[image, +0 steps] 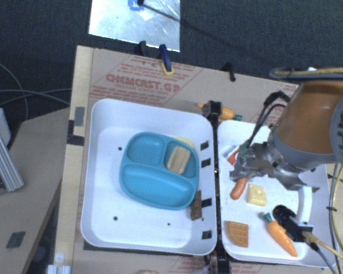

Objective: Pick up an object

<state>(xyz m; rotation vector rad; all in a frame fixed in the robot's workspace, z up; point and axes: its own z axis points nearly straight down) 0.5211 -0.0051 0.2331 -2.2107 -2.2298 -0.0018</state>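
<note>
In the right bin (306, 257), my gripper (243, 172) is low over the left part, reached in from the right. An orange-red sausage (238, 189) lies or hangs right under the gripper, its upper end touching or hidden by it. Whether it is gripped is not visible. A pale yellow cheese block (256, 195) sits just right of the sausage. A waffle square (238, 233) lies near the front edge and a carrot (282, 238) lies to its right. A small red piece (233, 154) peeks out left of the gripper.
The left bin (102, 155) holds a blue divided plate (152, 184) with a tan bread-like piece (178, 159) in its upper right compartment. A brown piece (196, 207) lies by the divider between the bins. An orange item (226, 114) sits beyond the bins' back edge.
</note>
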